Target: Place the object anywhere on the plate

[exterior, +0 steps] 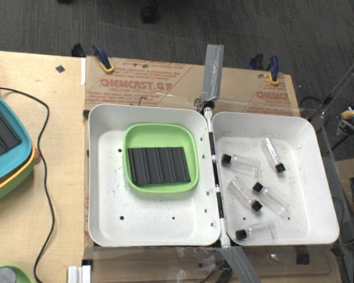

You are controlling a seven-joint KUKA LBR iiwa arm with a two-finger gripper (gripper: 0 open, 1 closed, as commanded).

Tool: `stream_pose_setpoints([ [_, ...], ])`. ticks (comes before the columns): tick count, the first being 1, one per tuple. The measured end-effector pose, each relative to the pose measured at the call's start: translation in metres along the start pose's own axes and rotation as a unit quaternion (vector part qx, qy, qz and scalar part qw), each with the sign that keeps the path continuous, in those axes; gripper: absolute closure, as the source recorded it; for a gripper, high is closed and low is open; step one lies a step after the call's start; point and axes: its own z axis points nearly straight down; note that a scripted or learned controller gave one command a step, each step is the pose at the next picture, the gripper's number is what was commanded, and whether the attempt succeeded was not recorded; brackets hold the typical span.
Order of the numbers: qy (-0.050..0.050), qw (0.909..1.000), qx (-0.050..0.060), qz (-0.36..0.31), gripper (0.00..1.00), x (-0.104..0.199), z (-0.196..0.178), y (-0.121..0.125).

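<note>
Nearest the camera, in the right bin, one clear vial lies on its side by the near edge, towards the near-left corner, with its black cap pointing at the divider between the bins. Further in, around the middle of the bin floor, two more capped vials lie close together at a slant. A fourth vial lies near the left wall. A fifth vial lies towards the far edge with its cap on the near end. All five lie flat and loose, none stacked, which suggests they were tipped in as pick stock; any one of them could serve as the task's object, and none is on the plate yet. The left bin carries the green plate, set on the far half of its floor and nearer the right wall, so the carry across the divider is short. A dark ribbed insert covers the plate's centre; its grooves would probably stop a round vial from rolling. The near half of the left bin floor shows small holes. Both bins rest on a cardboard sheet held at the far edge by clamps, presumably to keep the bins from shifting. The jaw state cannot be told.
</note>
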Motion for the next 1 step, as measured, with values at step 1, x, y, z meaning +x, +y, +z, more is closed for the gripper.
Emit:
stream_pose_setpoints([
  [1, 0.0, 0.9999, 0.001, 0.017, 0.0, -0.0064, 0.0197, -0.0025],
])
